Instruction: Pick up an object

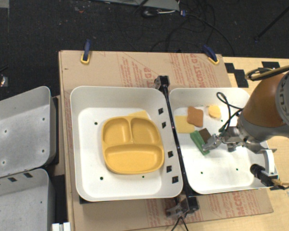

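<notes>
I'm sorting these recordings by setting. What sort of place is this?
Most likely a robotics lab, not a kitchen. Two white bins sit on a cardboard sheet clamped to the bench, loose cables run over the dark floor, and the arm's hand reaches among toy food pieces like the green block.

Red mirrored print on the cardboard sheet point(134, 64), unreadable.

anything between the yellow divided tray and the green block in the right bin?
In the camera view, the black divider between the two bins, then a flat pale-yellow piece, lie between the yellow tray and the green block. The gripper sits at the block's far side.
</notes>
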`<state>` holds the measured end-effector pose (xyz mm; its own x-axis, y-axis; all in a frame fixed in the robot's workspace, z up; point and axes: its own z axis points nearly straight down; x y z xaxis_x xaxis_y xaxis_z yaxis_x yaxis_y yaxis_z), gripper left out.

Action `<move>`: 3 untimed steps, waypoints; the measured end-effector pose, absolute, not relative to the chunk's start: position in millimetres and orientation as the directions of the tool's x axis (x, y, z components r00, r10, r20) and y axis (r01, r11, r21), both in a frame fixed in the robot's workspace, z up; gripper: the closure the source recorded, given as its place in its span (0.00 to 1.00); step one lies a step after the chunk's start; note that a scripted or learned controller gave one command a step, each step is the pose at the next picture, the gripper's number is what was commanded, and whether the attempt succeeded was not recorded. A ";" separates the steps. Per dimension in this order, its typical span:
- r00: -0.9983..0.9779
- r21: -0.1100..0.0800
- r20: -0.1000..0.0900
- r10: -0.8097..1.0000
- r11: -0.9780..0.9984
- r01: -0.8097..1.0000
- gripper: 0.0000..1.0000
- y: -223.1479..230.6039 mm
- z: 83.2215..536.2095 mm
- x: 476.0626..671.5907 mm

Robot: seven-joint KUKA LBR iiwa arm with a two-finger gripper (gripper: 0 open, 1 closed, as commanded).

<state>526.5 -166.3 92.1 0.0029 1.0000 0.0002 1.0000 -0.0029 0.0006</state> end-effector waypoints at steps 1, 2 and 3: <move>0.003 0.005 0.000 1.000 -0.003 1.000 1.00 -165.9 104.6 528.1; 0.001 0.004 -0.002 1.000 -0.001 1.000 1.00 -174.1 164.0 526.6; -0.004 0.006 -0.002 1.000 0.004 1.000 1.00 -167.0 220.7 535.1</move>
<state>535.1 -167.0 220.7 -0.0037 1.0000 -0.0020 1.0000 0.0038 0.0064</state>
